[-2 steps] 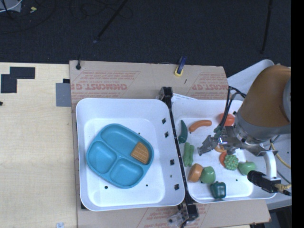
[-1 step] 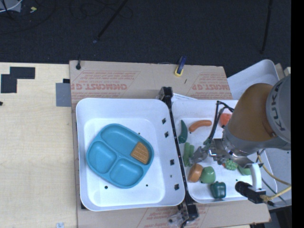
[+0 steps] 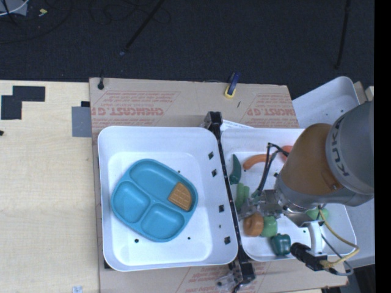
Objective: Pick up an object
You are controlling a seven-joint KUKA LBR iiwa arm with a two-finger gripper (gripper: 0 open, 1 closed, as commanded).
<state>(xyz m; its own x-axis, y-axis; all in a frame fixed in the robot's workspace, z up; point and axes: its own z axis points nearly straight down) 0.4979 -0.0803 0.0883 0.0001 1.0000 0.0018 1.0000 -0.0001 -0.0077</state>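
Several toys crowd the right bin (image 3: 342, 237); pincer (image 3: 264, 205) state unclear above the orange ball (image 3: 253, 225), so descend straight, centred.

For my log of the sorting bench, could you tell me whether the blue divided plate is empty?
Not empty: the blue plate in the left bin holds one tan waffle-like piece in its right compartment.

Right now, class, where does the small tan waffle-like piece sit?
In the camera view, the waffle piece lies in the right-hand compartment of the blue divided plate, inside the left white bin.
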